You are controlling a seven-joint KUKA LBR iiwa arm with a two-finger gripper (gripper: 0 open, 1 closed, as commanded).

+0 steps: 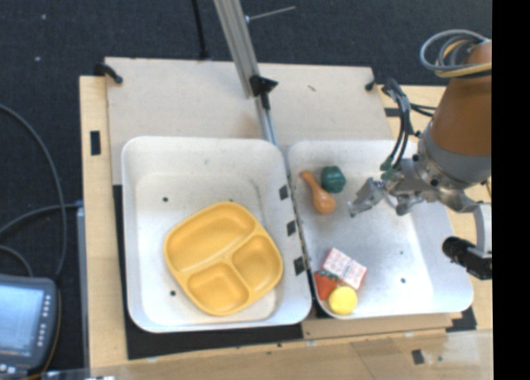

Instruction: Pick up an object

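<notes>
Lying in the right bin [431, 287], the things I might pick up sit in two clusters. Near the bin's left wall, toward the back, a tan wooden pestle-shaped piece [318, 192] rests at a slant with a dark green block [333, 177] touching its upper end. At the front left corner a small red-and-white packet [344, 267] lies beside a yellow ball [344, 299] and something red-orange [324, 285], all close together.

My hand [374, 198] hangs over the middle of this bin, to the right of the pestle and green block and apart from them. Its dark fingers point left and slightly down; whether they are spread or closed I cannot tell. Nothing shows between them.

My arm comes in from the right, the orange band [462, 117] above the grey wrist, cables looping by it.

The left bin [141, 163] holds a yellow divided tray [222, 257]. Both bins rest on the pale worktop [182, 93].
</notes>
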